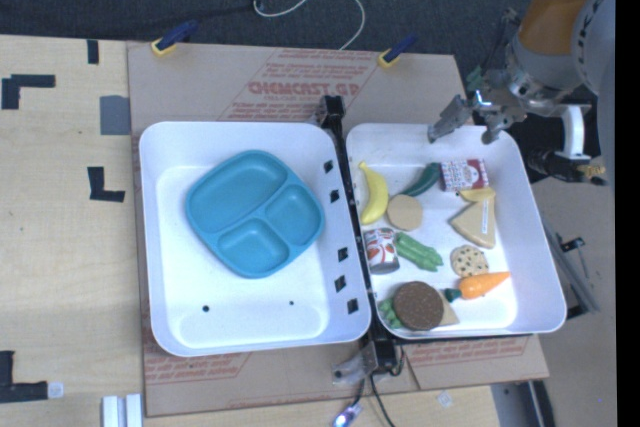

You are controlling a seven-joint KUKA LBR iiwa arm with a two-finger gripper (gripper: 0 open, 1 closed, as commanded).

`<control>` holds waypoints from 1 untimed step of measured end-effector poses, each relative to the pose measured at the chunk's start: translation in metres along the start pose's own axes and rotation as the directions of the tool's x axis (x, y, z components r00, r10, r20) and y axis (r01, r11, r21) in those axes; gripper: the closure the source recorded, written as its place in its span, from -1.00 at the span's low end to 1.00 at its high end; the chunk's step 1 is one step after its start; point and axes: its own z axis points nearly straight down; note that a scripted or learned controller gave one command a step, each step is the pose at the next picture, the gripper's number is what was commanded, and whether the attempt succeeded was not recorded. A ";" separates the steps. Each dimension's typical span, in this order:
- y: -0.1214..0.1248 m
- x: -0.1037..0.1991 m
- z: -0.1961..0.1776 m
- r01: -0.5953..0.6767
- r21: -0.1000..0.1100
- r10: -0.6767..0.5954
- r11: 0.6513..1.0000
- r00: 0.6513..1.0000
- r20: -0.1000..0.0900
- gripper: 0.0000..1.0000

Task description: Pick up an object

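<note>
Toy food pieces lie in the right bin (535, 245): a banana (373, 195) near its left edge, a carrot (483, 285) and a burger (418, 306) toward its near edge, a small red carton (463, 175) close to its far edge. Above that far edge hangs the gripper (470, 120), its fingers spread apart with nothing between them. A blue plate (255, 212) rests in the left bin (160, 245).

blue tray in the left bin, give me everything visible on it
The blue tray is a light blue, smooth, plastic-looking plate with rounded corners and three compartments: one large, two smaller. It lies flat and right side up on the floor of the left bin, turned at an angle to the bin's walls, nearer the far side. Nothing sits in it or touches it besides the bin floor.
</note>
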 end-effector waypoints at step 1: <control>-0.024 0.041 -0.169 0.005 -0.020 -0.005 1.000 1.000 0.002 -1.00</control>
